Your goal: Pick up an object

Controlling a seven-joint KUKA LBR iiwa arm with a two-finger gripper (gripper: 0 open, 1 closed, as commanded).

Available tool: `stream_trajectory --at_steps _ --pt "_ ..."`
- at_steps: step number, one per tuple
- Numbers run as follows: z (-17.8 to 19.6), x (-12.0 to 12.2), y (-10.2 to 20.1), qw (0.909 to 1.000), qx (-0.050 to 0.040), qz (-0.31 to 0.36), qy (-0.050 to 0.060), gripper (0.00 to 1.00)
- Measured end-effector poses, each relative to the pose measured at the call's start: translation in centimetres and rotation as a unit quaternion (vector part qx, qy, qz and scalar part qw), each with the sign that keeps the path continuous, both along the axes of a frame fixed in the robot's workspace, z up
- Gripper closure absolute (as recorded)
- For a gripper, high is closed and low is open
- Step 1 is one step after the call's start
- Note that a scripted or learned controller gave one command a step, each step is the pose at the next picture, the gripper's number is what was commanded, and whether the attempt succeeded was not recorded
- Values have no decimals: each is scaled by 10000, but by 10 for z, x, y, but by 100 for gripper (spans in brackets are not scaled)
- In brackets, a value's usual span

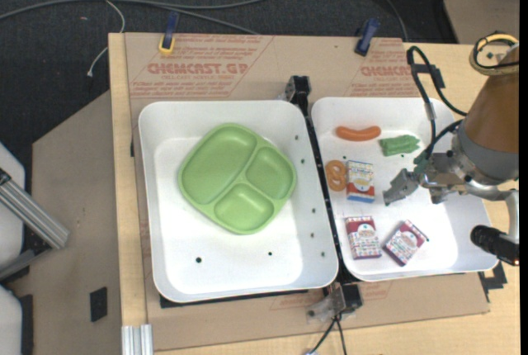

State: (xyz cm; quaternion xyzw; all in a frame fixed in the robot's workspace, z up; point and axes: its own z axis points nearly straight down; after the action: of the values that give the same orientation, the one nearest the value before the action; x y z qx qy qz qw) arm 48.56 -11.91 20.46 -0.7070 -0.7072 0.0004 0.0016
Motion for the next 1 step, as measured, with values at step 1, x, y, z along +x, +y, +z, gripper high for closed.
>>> stream_trajectory --at_steps 1 --pt "0 0 0 10000 -1 0 -4 0"
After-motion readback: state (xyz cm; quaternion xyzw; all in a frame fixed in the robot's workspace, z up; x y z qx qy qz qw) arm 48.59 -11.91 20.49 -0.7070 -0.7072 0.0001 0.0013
